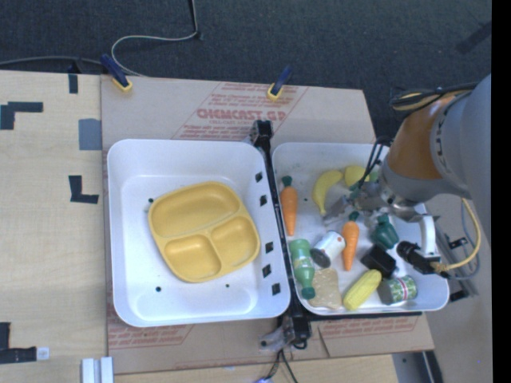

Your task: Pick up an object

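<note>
My gripper [354,205] reaches into the right bin [351,152] from the right, low over the middle of the pile. It hangs just right of a yellow banana [325,188] and just above a small carrot [350,244]. A dark green bottle [385,231] lies close on its right. A longer carrot [288,206] rests along the bin's left wall. The arm's grey wrist and orange band [411,146] cover the bin's upper right corner.
The right bin also holds a green bottle [301,263], a white cylinder [326,246], a corn cob [362,288], a can [397,290], a black piece [377,258] and a tan slab [326,287]. In the left bin [128,214] lies a yellow divided plate [204,230].
</note>
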Controlling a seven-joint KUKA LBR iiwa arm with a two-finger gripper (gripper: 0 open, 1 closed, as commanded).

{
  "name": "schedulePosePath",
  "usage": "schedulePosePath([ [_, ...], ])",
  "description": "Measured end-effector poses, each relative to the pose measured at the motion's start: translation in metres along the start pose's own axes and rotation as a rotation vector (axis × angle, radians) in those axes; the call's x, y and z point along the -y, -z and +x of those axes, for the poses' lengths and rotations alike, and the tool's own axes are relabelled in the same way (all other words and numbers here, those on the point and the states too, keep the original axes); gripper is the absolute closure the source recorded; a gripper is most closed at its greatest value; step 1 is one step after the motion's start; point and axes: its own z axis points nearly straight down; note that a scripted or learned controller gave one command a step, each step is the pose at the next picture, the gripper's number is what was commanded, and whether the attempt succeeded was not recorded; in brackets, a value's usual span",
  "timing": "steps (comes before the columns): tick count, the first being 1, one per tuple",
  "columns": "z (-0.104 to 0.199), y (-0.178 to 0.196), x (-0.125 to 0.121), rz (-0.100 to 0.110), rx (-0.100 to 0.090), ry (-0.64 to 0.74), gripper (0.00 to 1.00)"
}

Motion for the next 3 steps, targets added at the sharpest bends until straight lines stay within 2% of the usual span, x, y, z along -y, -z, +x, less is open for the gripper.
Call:
schedulePosePath([
  [1, 0.000, 0.010, -0.001, -0.002, 0.001, 0.001, 1.00],
  [2, 0.000, 0.010, -0.001, -0.002, 0.001, 0.001, 0.00],
  [3, 0.034, 0.000, 0.050, -0.004, -0.001, 0.001, 0.00],
])
